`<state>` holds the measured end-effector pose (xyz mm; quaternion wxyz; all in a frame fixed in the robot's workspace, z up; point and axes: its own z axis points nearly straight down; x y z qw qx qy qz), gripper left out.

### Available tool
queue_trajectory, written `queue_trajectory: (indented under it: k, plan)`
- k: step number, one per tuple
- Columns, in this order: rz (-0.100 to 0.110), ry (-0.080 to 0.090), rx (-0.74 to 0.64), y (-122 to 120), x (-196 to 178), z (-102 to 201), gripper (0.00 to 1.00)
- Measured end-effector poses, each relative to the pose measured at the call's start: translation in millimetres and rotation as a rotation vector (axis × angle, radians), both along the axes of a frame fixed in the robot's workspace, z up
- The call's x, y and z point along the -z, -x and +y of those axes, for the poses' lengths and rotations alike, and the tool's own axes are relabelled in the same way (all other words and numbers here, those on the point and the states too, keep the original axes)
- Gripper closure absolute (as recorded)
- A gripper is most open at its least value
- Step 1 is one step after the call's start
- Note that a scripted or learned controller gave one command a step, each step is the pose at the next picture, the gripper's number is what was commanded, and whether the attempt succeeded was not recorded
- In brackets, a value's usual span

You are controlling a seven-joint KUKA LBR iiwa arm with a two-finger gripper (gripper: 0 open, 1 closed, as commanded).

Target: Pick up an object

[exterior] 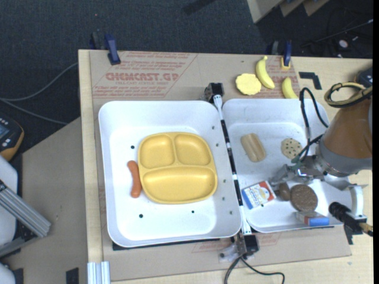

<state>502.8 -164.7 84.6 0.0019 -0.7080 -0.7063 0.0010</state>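
Since the task names no particular object, any item in either bin qualifies. Left bin (112, 158): a yellow divided plate (176, 167) sits at centre, with an orange sausage (135, 178) touching its 9 o'clock edge. Right bin (266, 114): a tan bread roll (253, 147) lies toward 11 o'clock, a speckled cookie (291, 147) toward 1 o'clock, a small carton (257, 194) at 7 o'clock, a brown patty (304, 197) at 5 o'clock and a blue-capped marker (315, 220) along the 6 o'clock wall.

The jaws (290, 179) hang between cookie and patty, at the patty's 11 o'clock. Their state cannot be told; no item is seen pinched.

Risk: carton and patty crowd the jaws, so a descent may land on an edge, nudge a neighbour or close on nothing. The flat patty offers little to pinch.

On the counter (148, 76) beyond the bins lie two bananas (265, 73) and a yellow disc (249, 84).
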Motion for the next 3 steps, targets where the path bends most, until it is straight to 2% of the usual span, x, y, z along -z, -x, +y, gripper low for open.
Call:
queue_trajectory:
  k: [1,2,3]
  plan:
    - [-0.002,-0.001,-0.004,2,0,25,0.00]
    - [-0.005,0.000,-0.002,2,-10,24,1.00]
    - [-0.019,-0.002,-0.017,-61,-106,134,1.00]
